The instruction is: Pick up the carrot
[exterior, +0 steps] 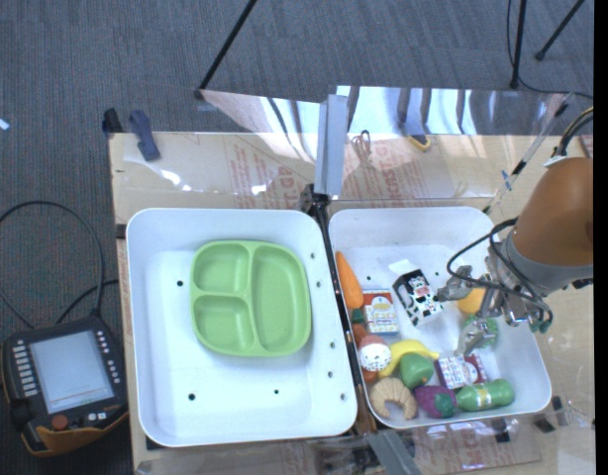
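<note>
Carrot (349, 279) lies lengthwise along bin's (438, 222) left wall, tip up-left.

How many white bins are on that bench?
2. The left bin holds a green divided plate; the right bin holds the carrot and other toy food.

Bright, even light is washing out both white bins (146, 265). Glare is streaking across the clear panel (383, 117) behind them. Small items are looking soft and slightly blurred.
</note>
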`<state>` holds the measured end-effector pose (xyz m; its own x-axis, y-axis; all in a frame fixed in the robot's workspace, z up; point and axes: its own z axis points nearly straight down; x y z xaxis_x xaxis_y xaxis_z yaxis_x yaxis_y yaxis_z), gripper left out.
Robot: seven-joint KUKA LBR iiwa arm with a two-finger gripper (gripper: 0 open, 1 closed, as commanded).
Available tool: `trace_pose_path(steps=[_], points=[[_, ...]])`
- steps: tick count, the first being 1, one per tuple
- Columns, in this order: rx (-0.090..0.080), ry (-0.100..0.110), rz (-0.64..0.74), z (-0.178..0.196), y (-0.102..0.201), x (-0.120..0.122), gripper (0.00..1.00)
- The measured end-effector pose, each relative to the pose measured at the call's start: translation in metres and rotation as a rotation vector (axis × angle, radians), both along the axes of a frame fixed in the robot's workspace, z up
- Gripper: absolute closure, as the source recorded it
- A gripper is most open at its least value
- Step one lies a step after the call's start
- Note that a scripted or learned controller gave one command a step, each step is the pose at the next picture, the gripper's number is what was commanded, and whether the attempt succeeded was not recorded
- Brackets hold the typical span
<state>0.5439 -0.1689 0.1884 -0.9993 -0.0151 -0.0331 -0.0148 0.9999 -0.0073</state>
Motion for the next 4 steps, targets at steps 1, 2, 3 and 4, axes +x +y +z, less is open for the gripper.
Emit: trace_pose_path(steps=[1, 2, 3, 4], points=[[0.009, 0.034, -0.017, -0.094, -0.037, 0.031, 0.00], [0.007, 0.030, 0.037, -0.100, -0.035, 0.061, 0.00], [0.008, 0.029, 0.033, -0.099, -0.042, 0.071, 0.00], [0.011, 0.031, -0.073, -0.100, -0.044, 0.066, 0.00]])
